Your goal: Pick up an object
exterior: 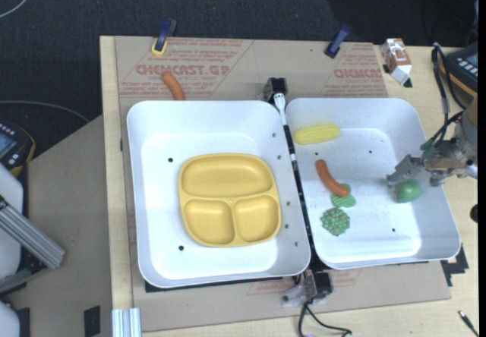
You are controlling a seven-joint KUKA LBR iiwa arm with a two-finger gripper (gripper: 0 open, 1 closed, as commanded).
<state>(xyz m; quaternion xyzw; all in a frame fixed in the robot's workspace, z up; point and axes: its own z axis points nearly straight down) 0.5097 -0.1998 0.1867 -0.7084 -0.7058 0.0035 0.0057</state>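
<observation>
- Gripper (pixel 402 174) sits at the right bin's (pixel 380 248) three o'clock edge; whether it grips, I cannot tell.
- Green ball (pixel 408 191) lies just beside it, at five o'clock.
- Corn (pixel 317 133), sausage (pixel 331 177) and broccoli (pixel 336 220) lie toward nine o'clock.
- Yellow tray (pixel 228 199) fills the left bin (pixel 152 138).

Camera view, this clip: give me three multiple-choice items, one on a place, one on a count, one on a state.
1. Where does the yellow tray lie?
A. left bin
B. right bin
C. on the floor

2. How many compartments does the tray have?
A. two
B. three
C. five

3. How does the gripper stand to the green ball?
A. far off, over the left bin
B. right above it in the right bin
C. outside both bins

Answers: 1 A, the tray sits in the left bin. 2 B, one wide compartment above two small ones. 3 B, the gripper hangs just over the ball in the right bin.
</observation>
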